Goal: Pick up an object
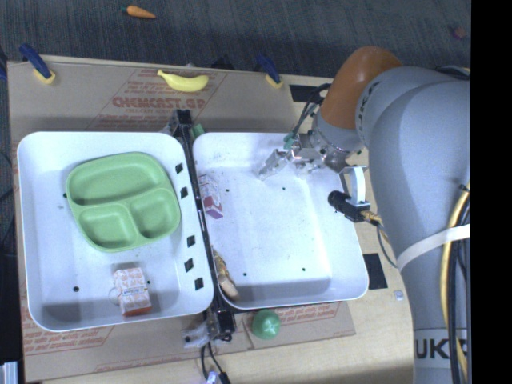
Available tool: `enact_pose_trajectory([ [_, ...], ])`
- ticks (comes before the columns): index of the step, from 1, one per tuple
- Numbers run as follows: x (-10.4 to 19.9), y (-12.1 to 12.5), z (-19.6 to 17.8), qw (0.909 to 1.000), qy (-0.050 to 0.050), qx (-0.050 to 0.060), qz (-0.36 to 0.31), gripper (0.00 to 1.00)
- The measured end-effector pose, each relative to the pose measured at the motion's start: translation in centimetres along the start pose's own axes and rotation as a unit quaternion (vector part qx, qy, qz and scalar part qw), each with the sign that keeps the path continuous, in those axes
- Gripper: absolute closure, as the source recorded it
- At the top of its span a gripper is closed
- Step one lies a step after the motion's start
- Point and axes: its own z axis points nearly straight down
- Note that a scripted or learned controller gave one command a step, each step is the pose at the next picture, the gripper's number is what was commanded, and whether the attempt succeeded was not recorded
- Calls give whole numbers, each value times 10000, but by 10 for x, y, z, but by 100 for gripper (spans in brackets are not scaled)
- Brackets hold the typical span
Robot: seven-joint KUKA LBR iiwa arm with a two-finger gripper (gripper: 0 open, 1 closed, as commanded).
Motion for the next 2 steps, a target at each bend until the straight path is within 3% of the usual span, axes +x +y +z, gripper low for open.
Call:
enact_pose_trajectory([
  [1, 0, 1, -12, 10000, -1, -11, -21, 100],
  [2, 22, 1, -108, 10000, -3, -28, 4, 100],
])
